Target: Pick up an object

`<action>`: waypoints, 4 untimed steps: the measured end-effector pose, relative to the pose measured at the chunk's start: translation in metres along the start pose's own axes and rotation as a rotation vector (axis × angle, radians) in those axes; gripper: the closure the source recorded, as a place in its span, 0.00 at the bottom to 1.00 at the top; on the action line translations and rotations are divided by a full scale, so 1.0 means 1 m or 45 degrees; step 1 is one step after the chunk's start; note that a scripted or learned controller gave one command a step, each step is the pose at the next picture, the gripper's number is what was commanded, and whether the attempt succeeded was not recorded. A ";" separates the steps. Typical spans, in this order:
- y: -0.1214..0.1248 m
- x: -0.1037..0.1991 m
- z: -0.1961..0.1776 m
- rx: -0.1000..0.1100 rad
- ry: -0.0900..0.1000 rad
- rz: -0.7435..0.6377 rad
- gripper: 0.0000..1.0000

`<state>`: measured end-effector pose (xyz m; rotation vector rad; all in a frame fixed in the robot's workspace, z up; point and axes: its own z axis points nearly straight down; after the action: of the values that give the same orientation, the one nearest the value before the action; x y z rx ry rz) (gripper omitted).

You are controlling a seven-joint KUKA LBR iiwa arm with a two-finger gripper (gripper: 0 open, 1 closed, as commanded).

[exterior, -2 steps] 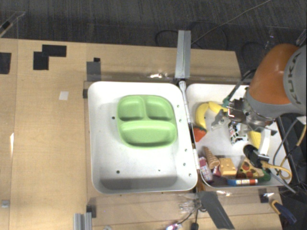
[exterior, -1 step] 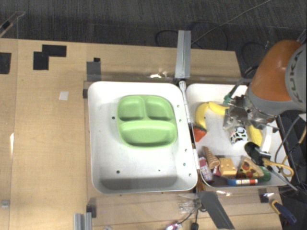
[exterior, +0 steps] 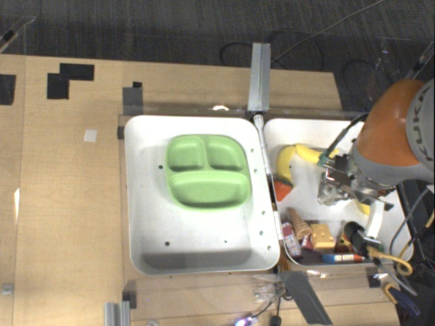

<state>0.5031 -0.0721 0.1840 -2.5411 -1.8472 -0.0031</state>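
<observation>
My gripper (exterior: 334, 190) hangs over the middle of the right bin (exterior: 307, 129), below the arm's orange band. A yellow banana (exterior: 298, 156) lies just to its upper left, apart from it. A red piece (exterior: 282, 191) rests by the bin's left wall. Along the near edge lie a brown ridged object (exterior: 299, 224), a tan block (exterior: 322, 236) and a red and blue marker (exterior: 340, 257). Nothing visible sits in the gripper.
The left bin (exterior: 146, 202) bears a green divided plate (exterior: 206, 170) in its far half. A metal post (exterior: 259, 80) stands behind the wall between the two bins. Wooden bench top stretches away to the left.
</observation>
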 end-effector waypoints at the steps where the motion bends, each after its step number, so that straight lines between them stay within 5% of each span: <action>1: 0.000 0.000 0.000 -0.001 0.000 0.000 0.00; 2: 0.096 -0.036 0.007 -0.003 -0.001 -0.034 0.00; 3: 0.128 -0.068 0.089 -0.003 -0.002 -0.197 0.00; 4: 0.130 -0.066 0.076 -0.011 -0.001 -0.204 1.00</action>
<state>0.6062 -0.1748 0.1079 -2.3910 -2.0490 -0.0102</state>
